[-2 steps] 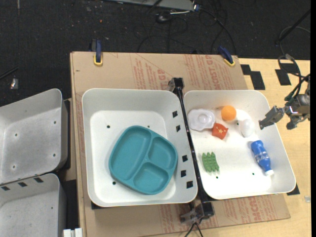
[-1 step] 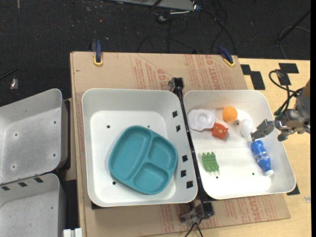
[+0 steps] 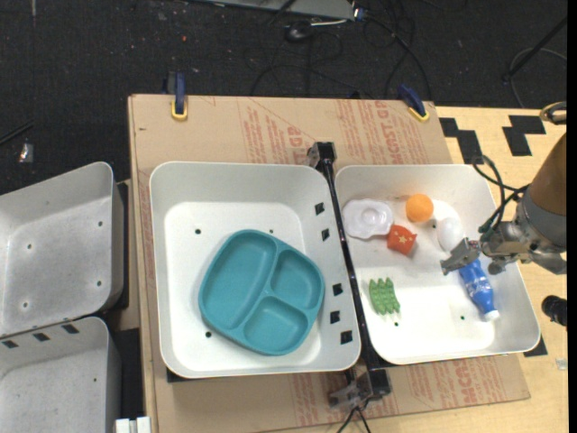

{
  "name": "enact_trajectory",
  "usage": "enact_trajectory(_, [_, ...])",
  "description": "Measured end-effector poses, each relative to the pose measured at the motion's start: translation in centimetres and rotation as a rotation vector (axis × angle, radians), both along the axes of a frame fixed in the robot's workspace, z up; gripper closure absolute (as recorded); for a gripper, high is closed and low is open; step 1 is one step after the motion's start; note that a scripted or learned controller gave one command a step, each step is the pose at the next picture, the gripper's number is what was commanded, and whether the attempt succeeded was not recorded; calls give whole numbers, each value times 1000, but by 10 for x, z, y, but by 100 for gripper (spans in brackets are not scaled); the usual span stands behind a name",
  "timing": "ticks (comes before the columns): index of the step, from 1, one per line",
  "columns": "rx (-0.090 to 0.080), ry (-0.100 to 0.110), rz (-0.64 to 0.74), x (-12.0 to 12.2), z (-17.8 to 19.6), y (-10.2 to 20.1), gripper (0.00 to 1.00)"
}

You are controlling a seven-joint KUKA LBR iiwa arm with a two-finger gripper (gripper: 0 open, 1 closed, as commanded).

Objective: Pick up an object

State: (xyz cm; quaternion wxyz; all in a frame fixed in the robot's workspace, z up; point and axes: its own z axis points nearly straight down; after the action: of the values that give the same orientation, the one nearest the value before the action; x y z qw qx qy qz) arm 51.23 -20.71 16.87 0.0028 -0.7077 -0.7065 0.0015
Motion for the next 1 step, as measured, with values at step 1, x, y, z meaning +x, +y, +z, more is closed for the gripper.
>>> enact_trajectory(1, [3, -1, 1, -9, -58, 6, 0])
